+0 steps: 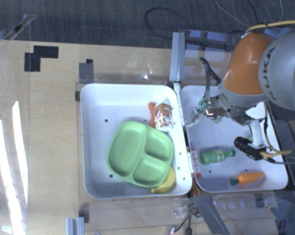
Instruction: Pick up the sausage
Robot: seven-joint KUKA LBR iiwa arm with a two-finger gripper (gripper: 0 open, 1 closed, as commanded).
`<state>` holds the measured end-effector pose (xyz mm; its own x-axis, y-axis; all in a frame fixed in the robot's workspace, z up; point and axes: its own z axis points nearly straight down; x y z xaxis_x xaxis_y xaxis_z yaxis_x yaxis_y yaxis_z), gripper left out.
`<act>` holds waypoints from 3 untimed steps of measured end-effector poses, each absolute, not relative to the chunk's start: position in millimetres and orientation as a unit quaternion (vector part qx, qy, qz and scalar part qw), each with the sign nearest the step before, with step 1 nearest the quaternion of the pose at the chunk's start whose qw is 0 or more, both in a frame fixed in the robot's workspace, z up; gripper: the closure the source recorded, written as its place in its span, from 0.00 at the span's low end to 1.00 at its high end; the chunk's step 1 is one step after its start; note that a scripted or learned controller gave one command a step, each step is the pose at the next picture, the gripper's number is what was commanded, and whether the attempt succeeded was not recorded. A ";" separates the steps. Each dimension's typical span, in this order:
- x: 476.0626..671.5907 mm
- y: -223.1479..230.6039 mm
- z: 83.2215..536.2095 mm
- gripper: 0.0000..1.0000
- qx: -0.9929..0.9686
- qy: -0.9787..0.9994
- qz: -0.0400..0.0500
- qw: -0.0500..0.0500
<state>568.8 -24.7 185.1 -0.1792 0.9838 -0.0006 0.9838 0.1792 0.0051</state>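
Observation:
The sausage (151,112) is a short orange-red stick lying in the left bin (96,131) near its back right corner. A small white and orange packet (163,116) lies against its right side and hides part of it. My gripper (206,112) hangs over the back left part of the right bin (279,180), just across the shared bin wall and roughly level with the sausage. Nothing shows between its fingers.
A green divided plate (141,153) takes up the middle of the left bin, with a banana (166,184) poking out under its front right edge. In the right bin lie a green bottle (216,156) and a carrot (248,178).

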 end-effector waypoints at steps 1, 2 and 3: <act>498.3 21.3 185.1 0.00 0.616 0.788 0.002 0.002; 500.6 21.5 196.1 1.00 0.616 0.788 0.004 0.004; 595.3 7.6 229.3 1.00 0.676 0.737 0.001 0.002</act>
<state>595.3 7.6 229.3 -0.0855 0.9963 -0.0005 0.9963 0.0855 0.0041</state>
